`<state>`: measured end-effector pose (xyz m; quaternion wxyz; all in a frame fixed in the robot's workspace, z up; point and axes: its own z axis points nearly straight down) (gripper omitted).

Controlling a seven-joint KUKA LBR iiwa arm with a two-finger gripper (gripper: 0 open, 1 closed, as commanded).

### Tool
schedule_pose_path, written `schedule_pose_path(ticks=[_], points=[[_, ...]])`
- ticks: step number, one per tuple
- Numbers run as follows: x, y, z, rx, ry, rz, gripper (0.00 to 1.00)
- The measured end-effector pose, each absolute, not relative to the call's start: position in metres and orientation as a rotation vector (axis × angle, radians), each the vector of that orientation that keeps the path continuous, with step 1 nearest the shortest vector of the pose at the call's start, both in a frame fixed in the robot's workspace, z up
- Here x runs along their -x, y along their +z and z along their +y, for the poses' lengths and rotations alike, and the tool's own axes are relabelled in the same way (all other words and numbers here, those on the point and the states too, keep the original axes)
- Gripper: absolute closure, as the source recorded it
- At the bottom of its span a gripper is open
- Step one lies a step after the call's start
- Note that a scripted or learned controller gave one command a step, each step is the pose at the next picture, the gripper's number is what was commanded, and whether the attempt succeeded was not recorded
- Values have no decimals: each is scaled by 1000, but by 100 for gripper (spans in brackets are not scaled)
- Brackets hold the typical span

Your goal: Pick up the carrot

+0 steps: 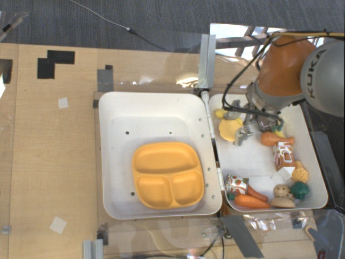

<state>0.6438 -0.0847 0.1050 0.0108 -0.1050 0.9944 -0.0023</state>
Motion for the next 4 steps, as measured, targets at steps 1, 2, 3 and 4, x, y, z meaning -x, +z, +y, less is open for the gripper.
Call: schedule_pose_path(ticks=[1,2,3,4], points=[[-555,92,-91,371,-5,3103,100],[-531,109,-146,334,-7,3113,100],[-588,181,-155,551,-6,3078,100],[-520,89,-127,706,-6,3048,100]])
